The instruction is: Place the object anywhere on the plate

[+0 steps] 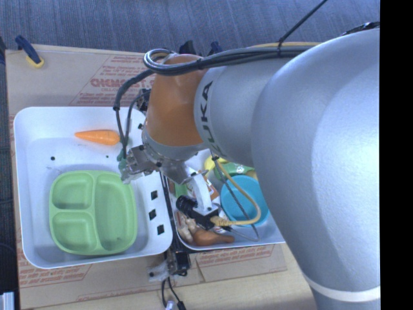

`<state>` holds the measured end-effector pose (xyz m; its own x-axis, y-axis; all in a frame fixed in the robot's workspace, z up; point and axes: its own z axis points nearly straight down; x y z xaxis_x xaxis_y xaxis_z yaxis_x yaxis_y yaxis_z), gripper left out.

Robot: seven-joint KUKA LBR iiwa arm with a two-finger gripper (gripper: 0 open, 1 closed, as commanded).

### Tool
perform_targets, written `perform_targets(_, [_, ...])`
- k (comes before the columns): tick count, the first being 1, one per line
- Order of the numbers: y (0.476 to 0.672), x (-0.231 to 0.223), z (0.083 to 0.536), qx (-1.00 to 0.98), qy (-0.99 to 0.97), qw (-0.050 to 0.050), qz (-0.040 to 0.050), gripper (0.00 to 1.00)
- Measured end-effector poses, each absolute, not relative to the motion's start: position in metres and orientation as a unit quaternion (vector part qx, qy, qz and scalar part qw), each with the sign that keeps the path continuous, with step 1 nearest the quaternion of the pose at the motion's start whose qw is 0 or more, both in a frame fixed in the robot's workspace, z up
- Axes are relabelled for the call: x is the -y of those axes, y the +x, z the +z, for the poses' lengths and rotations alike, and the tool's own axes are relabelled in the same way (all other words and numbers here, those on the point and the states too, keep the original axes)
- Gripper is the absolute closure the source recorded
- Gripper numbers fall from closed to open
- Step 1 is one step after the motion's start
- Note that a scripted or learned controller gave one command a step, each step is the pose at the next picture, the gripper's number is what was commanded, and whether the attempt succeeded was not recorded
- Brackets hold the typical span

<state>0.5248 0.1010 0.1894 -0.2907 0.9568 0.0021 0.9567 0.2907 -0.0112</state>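
Camera view: green plate (93,212) is seen in the left bin (26,173), at its 6 o'clock. A carrot (98,136) lies at 12 o'clock of the plate, apart from it. The gripper (132,163) is placed at the plate's 2 o'clock; its state cannot be told. Judged: release should be made over a compartment, well inside the rim.

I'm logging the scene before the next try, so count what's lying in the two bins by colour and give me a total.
Green: 1, the divided plate in the left bin
Orange: 1, the carrot in the left bin
Blue: 1, the round bowl in the right bin
Brown: 1, an item at the right bin's near edge
Total: 4 that can be told apart; the arm covers much of the right bin.
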Motion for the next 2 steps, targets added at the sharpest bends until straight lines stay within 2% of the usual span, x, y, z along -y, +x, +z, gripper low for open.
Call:
perform_targets(1, [0.5115,-0.1574,0.2281,0.849,-0.529,0.001,0.0013,1.00])
perform_targets(2, [0.5116,-0.1560,0.2275,0.848,-0.529,0.001,0.0025,0.00])
